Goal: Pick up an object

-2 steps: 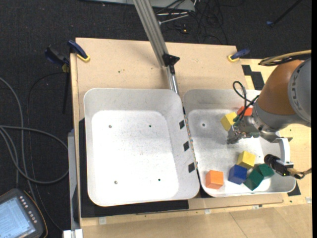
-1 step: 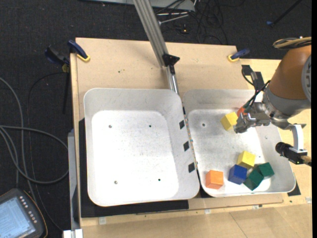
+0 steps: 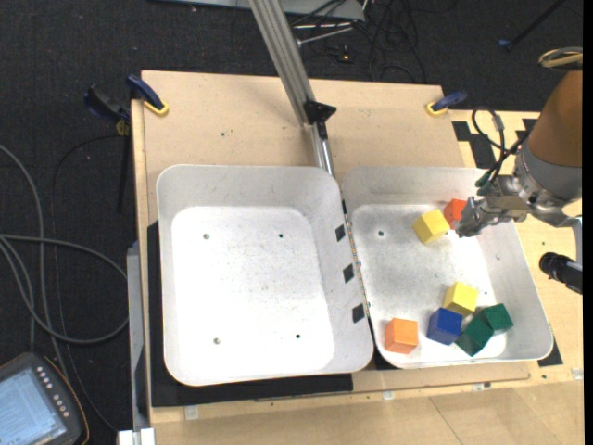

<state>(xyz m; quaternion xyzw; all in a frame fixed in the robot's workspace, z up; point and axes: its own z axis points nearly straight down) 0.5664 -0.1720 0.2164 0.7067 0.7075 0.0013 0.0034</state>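
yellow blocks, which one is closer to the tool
The upper yellow block, just left of the tool beside an orange-red block. The other yellow block sits lower, among the blue and green blocks.

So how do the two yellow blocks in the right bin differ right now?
The upper yellow block lies near the bin's far end, close beside the gripper and a red-orange block; the lower yellow block lies near the front, in a cluster.

The upper one has bare bin floor on its left and front; the lower one looks to touch the blue block.

Both are small yellow cubes in the right bin, neither gripped.
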